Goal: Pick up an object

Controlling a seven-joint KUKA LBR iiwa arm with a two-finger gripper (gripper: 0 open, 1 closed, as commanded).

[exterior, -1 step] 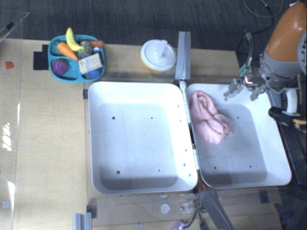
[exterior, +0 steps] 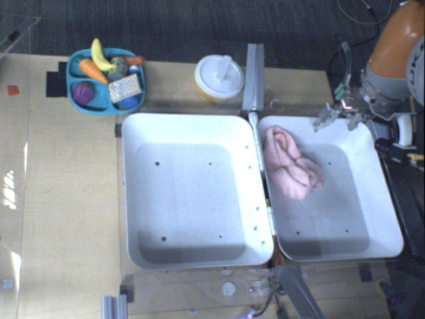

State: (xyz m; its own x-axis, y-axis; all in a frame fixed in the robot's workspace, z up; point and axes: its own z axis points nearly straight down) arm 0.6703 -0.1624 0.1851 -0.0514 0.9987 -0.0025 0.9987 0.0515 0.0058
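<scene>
A crumpled pink cloth (exterior: 289, 163) lies in the right bin (exterior: 358, 241), against its left wall. My gripper (exterior: 337, 121) hovers over the bin's far rim, up and to the right of the cloth and well apart from it. Its two fingers are spread open with nothing between them. The arm's orange band (exterior: 397, 35) rises behind it at the top right.
The left bin (exterior: 192, 244) sits beside the right one, with a metal divider bar (exterior: 252, 78) at the back between them. A white lidded cup (exterior: 219, 77) stands behind the left bin. A blue tray (exterior: 80, 105) of toy food rests on the bench at the back left.
</scene>
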